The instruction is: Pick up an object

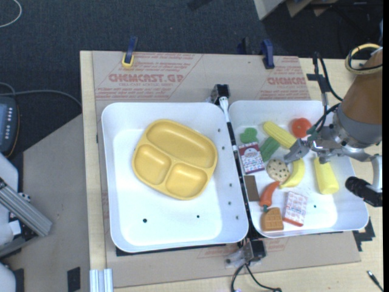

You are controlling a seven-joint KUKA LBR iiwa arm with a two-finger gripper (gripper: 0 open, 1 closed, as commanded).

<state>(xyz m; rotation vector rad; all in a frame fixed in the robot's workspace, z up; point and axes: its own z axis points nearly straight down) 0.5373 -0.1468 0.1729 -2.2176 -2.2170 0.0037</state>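
Note:
My gripper (299,149) hangs low over the right bin (346,221), reaching in from the right below the orange wrist band. It sits just above a banana (296,173) and a round cookie (278,170), with a red tomato (300,126) behind it. Also in this bin are a corn cob (278,134), a green leafy piece (248,135), a green pepper (267,148), a red-and-white packet (251,159), a yellow block (326,178), an orange carrot (268,193), a pink packet (296,207) and a toast slice (273,219). Nothing is visibly held.
The left bin (121,218) holds a yellow divided plate (175,159). A black-and-white rail (234,157) runs between the bins. A brown bar (252,187) lies at the right bin's left wall. Blue clamps (266,53) hold the cardboard bench top at the back.

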